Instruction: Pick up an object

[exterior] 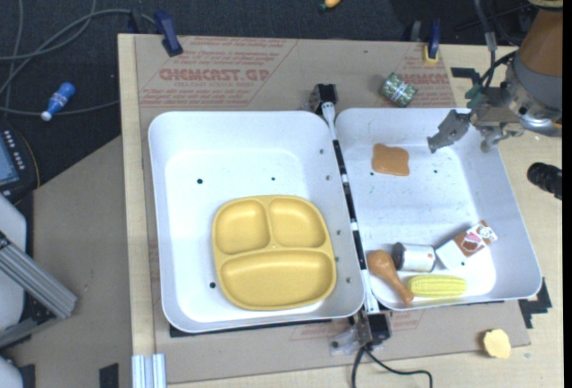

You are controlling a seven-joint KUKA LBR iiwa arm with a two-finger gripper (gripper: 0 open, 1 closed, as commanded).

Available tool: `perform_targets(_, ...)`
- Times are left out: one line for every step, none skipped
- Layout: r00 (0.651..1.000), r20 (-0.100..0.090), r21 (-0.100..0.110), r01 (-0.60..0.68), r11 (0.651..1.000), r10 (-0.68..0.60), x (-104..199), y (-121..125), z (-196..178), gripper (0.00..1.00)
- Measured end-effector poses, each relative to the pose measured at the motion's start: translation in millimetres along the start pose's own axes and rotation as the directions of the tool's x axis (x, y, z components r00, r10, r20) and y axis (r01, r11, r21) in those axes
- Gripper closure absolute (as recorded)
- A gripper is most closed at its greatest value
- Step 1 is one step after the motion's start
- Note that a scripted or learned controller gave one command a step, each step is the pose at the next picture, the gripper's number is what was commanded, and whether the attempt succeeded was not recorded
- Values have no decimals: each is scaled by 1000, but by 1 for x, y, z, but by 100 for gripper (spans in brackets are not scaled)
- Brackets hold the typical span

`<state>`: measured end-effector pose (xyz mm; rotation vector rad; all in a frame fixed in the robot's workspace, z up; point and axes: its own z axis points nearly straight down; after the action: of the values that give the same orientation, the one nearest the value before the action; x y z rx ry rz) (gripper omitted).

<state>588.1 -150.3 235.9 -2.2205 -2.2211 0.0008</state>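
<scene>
My gripper [466, 134] hangs open over the far right corner of the right bin [517, 203], with nothing between its fingers [444, 132]. A flat brown toast piece [391, 160] lies on the bin floor just left of it and a little nearer. Along the bin's near edge lie a brown drumstick [384, 270], a yellow corn cob [437, 287], a small silver and black cylinder [415, 257] and a small red and white carton [474, 240].
The left bin [179, 158] holds a yellow divided plate [273, 250]. On the bench outside the bins sit a green can [398, 89] behind the right bin and a yellow lump [496, 342] at the near right. Blue clamps [166, 31] grip the far edge.
</scene>
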Motion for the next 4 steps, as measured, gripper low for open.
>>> perform_targets(1000,0,-1,6,1000,-6,40,39,43,0)
perform_targets(1000,0,4,2,1000,-2,29,74,158,0)
perform_targets(1000,2,-5,2,1000,-2,29,76,140,100)
perform_targets(1000,2,-4,3,1000,-3,30,76,140,0)
